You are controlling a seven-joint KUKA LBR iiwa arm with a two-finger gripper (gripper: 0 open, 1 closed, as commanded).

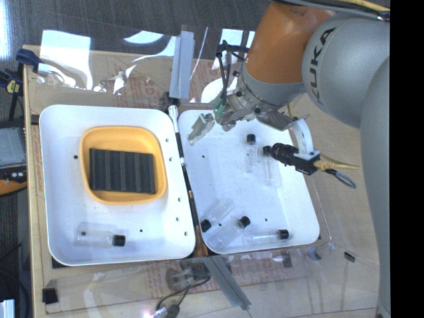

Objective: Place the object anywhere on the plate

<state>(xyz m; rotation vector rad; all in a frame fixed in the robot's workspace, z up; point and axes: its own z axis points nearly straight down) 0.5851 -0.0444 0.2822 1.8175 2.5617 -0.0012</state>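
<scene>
Vials are the objects here: small clear tubes with black caps, scattered in both bins. One vial (pixel 255 152) lies in the right bin (pixel 301 207) just below and right of the gripper (pixel 202 126), apart from it, with three more (pixel 217 216) (pixel 232 230) (pixel 266 235) along that bin's near edge. The gripper hangs over the right bin's far left corner, under the grey arm's orange band (pixel 281 42); whether its fingers are spread or closed cannot be told, and nothing is seen between them. The left bin (pixel 56 177) holds the plate (pixel 122 164), a rounded yellow tray with a dark ribbed insert, and a lone vial (pixel 101 237) lying near its front edge, beside the plate and not on it. Both bins are shallow, smooth and white.
</scene>
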